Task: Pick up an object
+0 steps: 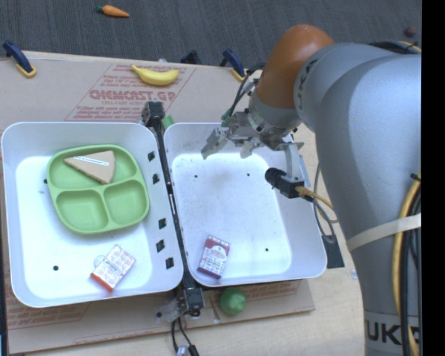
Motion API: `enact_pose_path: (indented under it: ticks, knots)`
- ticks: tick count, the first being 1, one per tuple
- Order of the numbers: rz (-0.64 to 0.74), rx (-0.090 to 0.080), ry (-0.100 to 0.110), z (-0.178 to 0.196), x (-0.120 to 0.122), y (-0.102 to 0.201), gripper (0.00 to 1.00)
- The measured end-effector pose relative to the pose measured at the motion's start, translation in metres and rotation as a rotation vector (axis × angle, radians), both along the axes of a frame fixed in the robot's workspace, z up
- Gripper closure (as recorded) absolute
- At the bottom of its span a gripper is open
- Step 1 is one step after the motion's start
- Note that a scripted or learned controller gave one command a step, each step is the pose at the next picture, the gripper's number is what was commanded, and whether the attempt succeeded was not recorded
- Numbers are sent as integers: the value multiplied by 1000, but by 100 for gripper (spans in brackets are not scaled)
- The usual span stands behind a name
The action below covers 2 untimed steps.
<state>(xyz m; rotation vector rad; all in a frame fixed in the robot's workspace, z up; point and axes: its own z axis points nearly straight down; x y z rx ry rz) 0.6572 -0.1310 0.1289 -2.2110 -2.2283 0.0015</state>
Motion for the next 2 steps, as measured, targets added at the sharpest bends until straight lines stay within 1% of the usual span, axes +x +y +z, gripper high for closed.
enact_pose_path:
  ticks: [1, 2]
  knots:
    - [-5, -1, 0, -37, -3, -71, 0]
    - [-2, 0, -2, -26, -2, -70, 100]
